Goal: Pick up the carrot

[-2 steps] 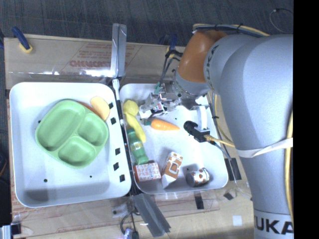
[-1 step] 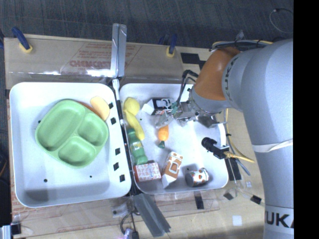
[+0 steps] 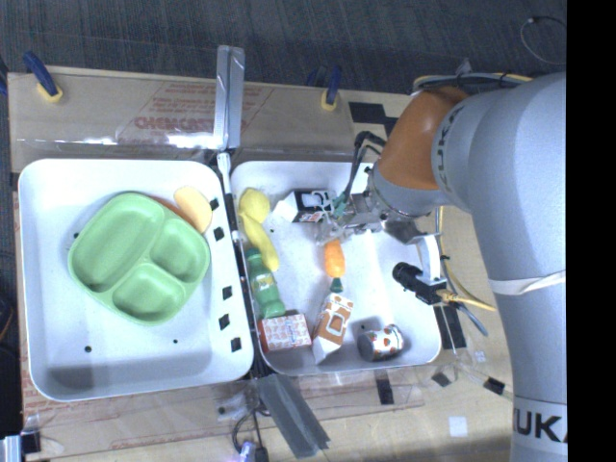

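While the carrot [image 3: 333, 258] lies flat on the floor of the right bin [image 3: 409, 354], near its middle, orange body pointing far and green stub pointing near, nothing grips it. Gripper [image 3: 339, 218] hangs just beyond the carrot's far end, close to it, reached in from the right under the orange wrist band; whether contact is made I cannot tell, and how wide the hand stands is not resolvable from this slant, since the wrist hides most of it. No object visible in its grasp.

Judgement: placement suits a descent onto the carrot, but the hand sits slightly far of the body, so a small shift toward the near side looks needed.

Neighbours: small dark packet [image 3: 310, 203] just left of the gripper; banana [image 3: 257, 221] and green bottle [image 3: 264, 287] along the bin's left wall, well apart from the carrot; cartons [image 3: 333, 321] and a can [image 3: 381, 341] at the near wall. Carrot has open floor on both sides, which favours a clean pinch.

Left bin [image 3: 48, 354] holds a green tray [image 3: 141, 256], not involved.
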{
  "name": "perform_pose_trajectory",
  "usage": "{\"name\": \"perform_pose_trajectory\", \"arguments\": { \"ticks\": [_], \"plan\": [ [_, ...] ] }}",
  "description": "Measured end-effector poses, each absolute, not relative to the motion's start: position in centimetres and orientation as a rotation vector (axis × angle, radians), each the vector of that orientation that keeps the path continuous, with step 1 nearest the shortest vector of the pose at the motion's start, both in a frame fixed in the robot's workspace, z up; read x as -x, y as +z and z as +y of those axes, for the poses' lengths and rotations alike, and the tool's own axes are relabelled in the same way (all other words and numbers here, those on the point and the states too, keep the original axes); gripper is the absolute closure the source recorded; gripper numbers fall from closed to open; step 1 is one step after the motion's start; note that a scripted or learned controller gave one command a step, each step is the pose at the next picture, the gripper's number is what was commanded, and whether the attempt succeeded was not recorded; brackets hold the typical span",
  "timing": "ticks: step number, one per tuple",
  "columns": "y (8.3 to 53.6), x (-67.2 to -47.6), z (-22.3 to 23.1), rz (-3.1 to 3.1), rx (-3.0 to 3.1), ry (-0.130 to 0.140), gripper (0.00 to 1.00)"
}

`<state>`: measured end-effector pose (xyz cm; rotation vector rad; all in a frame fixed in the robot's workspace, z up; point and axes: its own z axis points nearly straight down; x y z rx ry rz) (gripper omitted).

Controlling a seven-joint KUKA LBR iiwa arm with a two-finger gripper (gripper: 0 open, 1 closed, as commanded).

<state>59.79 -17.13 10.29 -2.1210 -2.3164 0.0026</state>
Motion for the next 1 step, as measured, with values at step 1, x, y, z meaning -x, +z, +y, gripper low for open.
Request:
{"name": "perform_pose_trajectory", "arguments": {
  "ticks": [1],
  "plan": [
    [20.56,-58.11,-16.55,-2.34,2.094,0.001,1.0]
  ]
}}
